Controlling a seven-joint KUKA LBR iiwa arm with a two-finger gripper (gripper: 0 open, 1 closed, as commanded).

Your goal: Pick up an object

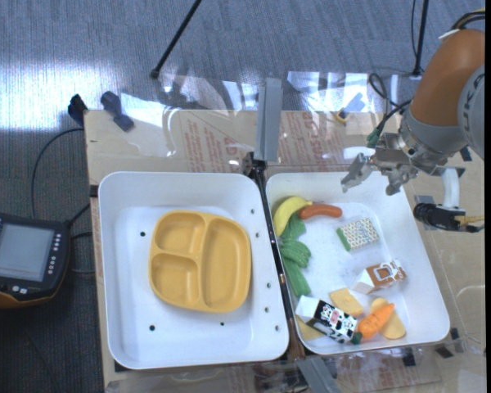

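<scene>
The pickable objects lie in the right bin: a yellow banana at the back left corner, a red sausage just beside it, green pea pods running down the left wall, a green-patterned sponge block in the open middle, a small brown-and-white carton toward the right, and a cluster at the front of a cheese wedge, a cow-print carton and a carrot.

The end effector hangs over the bin's back rim with its fingers spread apart and nothing between them. This looks like the approach step, with no target yet committed to.

The next move calls for travelling forward and down over one item. The sponge block seems the easiest choice, since it stands apart from its neighbours with bare floor on all sides. The banana, sausage and pea pods crowd the left wall, and the front cluster touches or overlaps, so fingers there risk catching two things at once.

The left bin holds a yellow divided tray, and the worktop behind the bins carries clear sheeting.
</scene>
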